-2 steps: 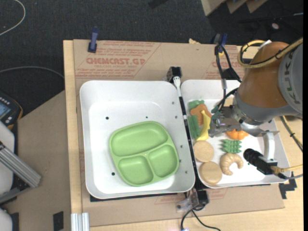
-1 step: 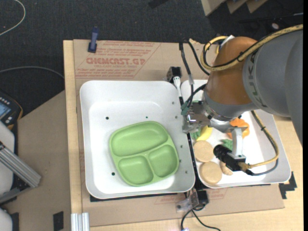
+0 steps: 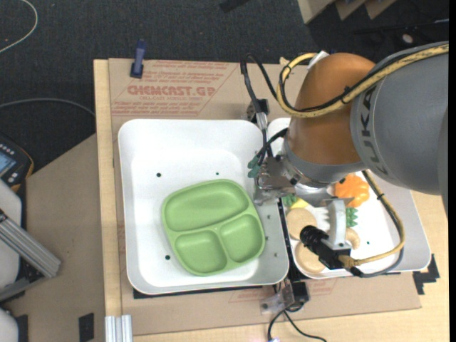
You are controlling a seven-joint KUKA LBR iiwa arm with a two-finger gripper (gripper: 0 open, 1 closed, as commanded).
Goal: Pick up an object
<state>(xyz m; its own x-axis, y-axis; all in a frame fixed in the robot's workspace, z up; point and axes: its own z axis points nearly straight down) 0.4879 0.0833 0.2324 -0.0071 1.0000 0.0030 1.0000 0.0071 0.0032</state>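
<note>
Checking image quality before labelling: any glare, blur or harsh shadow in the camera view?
Camera view: light is even and soft, with no hard glare on the left bin; the green tray looks sharp, with a faint shadow at its edge; the arm looms large and slightly soft, covering much of the right bin.

Two shallow white bins side by side on brown cardboard sheet (image 3: 171, 91) printed with red lettering, sheet covering surface (image 3: 78, 184). Left bin (image 3: 142, 148) has small dark dots on floor. Right bin (image 3: 413, 241) partly hidden. Blue clip (image 3: 138, 59) at sheet's far left edge. Dark carpet floor (image 3: 107, 13) beyond surface, thin white cable (image 3: 27, 6) looped on it at top left. Metal rail (image 3: 28, 244) slants at left edge. Black cables (image 3: 299, 326) trail off near edge of surface.
</note>
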